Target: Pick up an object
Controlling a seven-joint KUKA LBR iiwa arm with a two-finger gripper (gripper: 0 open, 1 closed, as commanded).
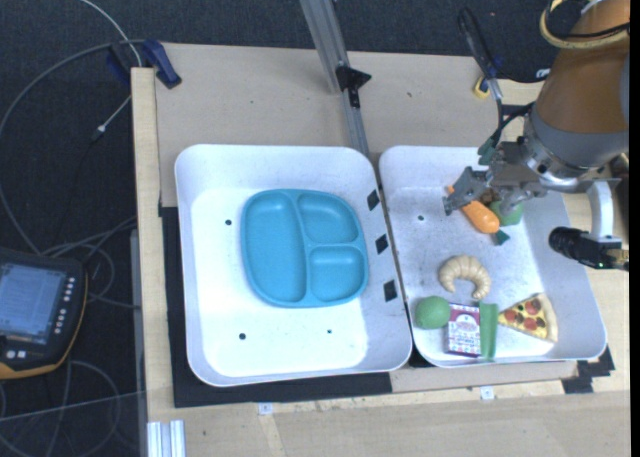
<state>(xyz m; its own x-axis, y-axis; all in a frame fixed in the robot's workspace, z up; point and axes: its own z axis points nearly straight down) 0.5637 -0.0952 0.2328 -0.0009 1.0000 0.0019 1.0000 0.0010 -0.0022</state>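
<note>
Camera view, looking down at a slant: the arm comes in from the right, its upper part cut off by the frame edge, and the gripper hangs low over the back of the right bin. Right against its tip lies the carrot, orange with a green end poking out toward the right. The gripper's body covers the carrot's top, so whether it is spread, closed or pinching the carrot cannot be told from here.

Nearer the front of that bin sits a croissant, apart from the carrot. At the front edge, a green ball touches a small box, its print too small to read, with a green strip along its right side. A pizza slice lies just beside that.

The left bin holds a blue divided plate, flat in the middle. Both bins rest on the tabletop.
</note>
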